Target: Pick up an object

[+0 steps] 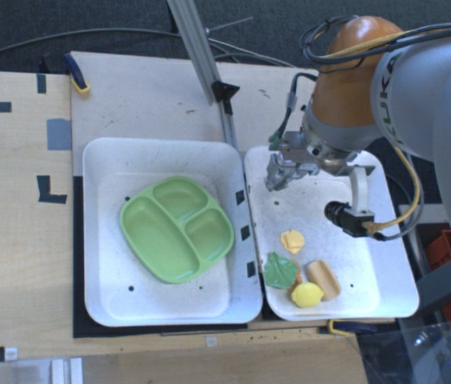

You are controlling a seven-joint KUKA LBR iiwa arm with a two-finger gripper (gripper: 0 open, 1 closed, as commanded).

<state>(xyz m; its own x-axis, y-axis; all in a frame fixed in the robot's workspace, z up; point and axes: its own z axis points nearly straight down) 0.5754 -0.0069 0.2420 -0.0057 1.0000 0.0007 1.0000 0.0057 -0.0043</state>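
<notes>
My gripper hangs over the upper left part of the right bin, its fingers pointing down with nothing visible between them. Below it in the same bin lie a small yellow piece, a green leafy toy, a yellow lemon and a tan hot-dog bun. These objects sit clustered near the bin's front, apart from the gripper.
The left bin holds a green divided plate. A metal pole slants down to the divider between the bins. A black cable fitting hangs off the arm over the right bin.
</notes>
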